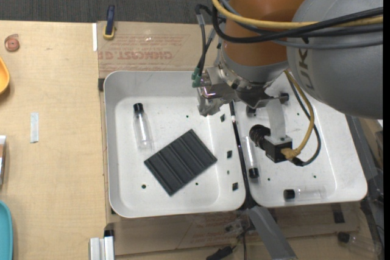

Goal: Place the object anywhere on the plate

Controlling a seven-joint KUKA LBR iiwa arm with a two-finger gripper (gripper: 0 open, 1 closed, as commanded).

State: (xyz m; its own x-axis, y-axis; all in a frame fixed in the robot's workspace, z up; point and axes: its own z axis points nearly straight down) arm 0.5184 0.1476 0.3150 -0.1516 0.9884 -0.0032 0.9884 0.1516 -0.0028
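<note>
A dark ribbed square plate (180, 161) lies flat and turned at an angle in the left bin (122, 192). A clear vial with a black cap (141, 125) lies to the plate's upper left, apart from it. My gripper (207, 103) hangs over the left bin's upper right corner, above and to the right of the plate, largely hidden under the wrist. Nothing shows beneath it. A second clear vial (303, 194) lies near the front edge of the right bin (341, 186). A thin clear tube (250, 158) lies along the divider in the right bin.
The grey arm with its orange band (268, 9) covers the back of the right bin. Cables and a black fitting (271, 144) hang over the right bin. A cardboard sheet (146, 49) lies behind the bins, and the wooden bench (49, 131) stretches left.
</note>
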